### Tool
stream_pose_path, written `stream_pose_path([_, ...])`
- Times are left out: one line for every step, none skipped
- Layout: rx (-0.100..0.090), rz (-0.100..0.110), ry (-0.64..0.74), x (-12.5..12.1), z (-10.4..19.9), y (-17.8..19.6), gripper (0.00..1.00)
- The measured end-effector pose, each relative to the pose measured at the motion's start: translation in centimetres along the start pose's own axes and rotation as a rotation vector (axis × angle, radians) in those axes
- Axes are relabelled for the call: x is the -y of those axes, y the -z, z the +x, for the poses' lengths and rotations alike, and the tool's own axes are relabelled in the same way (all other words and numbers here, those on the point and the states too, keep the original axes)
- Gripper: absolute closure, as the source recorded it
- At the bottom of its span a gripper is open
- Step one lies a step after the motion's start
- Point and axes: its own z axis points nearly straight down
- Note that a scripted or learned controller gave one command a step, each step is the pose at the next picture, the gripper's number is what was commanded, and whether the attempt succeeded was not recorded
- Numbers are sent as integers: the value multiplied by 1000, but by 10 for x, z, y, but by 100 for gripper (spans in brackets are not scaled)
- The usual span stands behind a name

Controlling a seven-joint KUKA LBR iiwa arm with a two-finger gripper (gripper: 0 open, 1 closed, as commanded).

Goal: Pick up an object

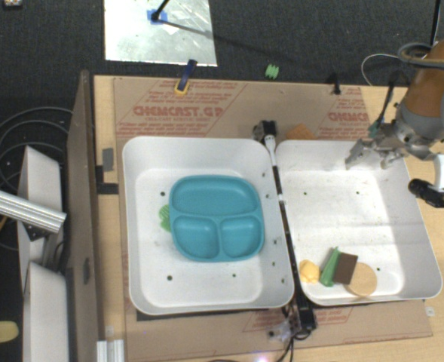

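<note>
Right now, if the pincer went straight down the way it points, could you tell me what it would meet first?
Probably the bare white floor of the right bin near its far edge. The pincer hangs there, well apart from the small objects at the near edge; depth is hard to judge.

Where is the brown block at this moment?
In the camera view, the brown block lies in the right bin, near its front edge, between the green stick and the tan disc.
</note>
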Motion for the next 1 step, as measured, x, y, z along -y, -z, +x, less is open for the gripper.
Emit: stream_pose_path([-7,8,10,30,55,-36,0])
